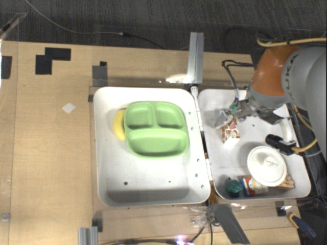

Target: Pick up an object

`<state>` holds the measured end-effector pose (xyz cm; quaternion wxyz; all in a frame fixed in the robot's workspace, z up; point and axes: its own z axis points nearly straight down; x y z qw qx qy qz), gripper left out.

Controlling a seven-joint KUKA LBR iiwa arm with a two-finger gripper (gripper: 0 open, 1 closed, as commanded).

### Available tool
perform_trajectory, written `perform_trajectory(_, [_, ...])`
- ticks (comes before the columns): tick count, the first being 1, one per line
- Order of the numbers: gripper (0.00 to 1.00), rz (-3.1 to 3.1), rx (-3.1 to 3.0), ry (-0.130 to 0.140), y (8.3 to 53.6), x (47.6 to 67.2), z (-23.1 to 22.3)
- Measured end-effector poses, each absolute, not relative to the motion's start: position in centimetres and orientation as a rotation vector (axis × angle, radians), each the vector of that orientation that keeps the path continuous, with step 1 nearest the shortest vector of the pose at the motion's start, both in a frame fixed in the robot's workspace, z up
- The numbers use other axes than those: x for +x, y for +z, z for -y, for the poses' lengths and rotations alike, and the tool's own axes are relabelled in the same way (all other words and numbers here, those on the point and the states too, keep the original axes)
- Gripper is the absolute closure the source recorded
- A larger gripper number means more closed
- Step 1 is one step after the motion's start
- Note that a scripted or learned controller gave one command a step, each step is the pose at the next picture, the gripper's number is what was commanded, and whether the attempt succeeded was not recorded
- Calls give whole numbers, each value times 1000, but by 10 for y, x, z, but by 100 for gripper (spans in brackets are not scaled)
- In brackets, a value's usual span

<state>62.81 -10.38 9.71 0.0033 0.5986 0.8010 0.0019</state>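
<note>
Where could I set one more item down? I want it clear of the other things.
Best: left bin, bare floor in front of the green divided plate. Right bin is crowded: gripper, small packet, white round lid, bottle, dark green thing.

Yellow object [118, 125] in left bin: mostly hidden under green divided plate [155, 128], kind unclear. Arm [301, 78] cut off by right edge. Claw [239, 107] small and blurred against clutter; finger stance unreadable. Crumpled grey item [220, 117] just beside claw: too blurred to name. Red-and-white packet [231, 130]: print illegible. Small bottle [254, 186] partly tucked under white bowl [266, 164]. Brown scrap [287, 182] peeks from under bowl, kind unclear.
</note>
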Motion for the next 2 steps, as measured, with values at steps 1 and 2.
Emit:
perform_trajectory(1, [100, -2510, 1870, 12, 109, 630, 103])
perform_trajectory(2, [100, -2314, 2119, 6, 186, 633, 40])
